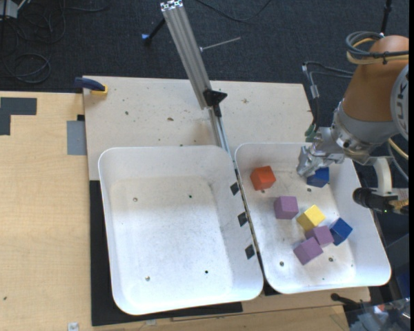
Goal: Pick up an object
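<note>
the arm (372,88) enters from the right side of the camera view, grey with an orange band above the wrist, and angles down into the right bin (372,271). the gripper (309,165) sits low over the upper part of that bin, directly beside a dark blue cube (320,178) that lies partly under the gripper body. whether the gripper is open, closed, or gripping the cube cannot be told from this view, since the tips merge with the cube and the bin floor. the right bin holds the loose objects. an orange cube (263,178) lies near the bin's left wall, well apart from the gripper. a purple cube (286,207) lies near the centre of the bin. below and to the right of it, a yellow cube (310,217) touches a smaller purple cube (323,235), which in turn sits just beside a second blue cube (341,230). a further purple cube (308,249) lies just below this cluster, close to the lower part of the bin. the left bin (117,178) adjoins the right bin along a shared edge fitted with small black clips (242,218). a slanted aluminium post (190,54) rises from the bench (145,112) behind the two bins. a blue and yellow clamp (91,85) rests at the upper left corner of the bench.
</note>
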Action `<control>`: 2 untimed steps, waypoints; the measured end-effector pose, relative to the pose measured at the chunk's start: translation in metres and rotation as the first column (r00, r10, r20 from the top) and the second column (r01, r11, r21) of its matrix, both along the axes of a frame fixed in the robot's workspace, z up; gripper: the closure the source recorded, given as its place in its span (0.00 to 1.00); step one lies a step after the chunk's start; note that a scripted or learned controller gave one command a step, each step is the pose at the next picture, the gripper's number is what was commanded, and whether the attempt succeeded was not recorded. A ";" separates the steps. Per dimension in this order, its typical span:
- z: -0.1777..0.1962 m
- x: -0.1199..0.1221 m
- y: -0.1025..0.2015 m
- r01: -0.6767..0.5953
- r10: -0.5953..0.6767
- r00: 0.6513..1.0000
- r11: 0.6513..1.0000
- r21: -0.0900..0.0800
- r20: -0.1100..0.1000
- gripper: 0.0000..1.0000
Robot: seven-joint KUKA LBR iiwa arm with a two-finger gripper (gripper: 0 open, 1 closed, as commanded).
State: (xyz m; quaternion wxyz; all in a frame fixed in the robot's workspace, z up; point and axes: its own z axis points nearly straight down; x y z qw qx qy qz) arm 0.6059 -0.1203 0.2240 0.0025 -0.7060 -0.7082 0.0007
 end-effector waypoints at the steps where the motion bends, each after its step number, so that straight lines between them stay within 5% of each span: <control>1: -0.007 -0.001 0.047 -0.001 0.001 1.000 1.000 0.000 0.000 1.00; 2: 0.006 -0.010 0.100 -0.001 0.001 1.000 1.000 0.001 0.000 1.00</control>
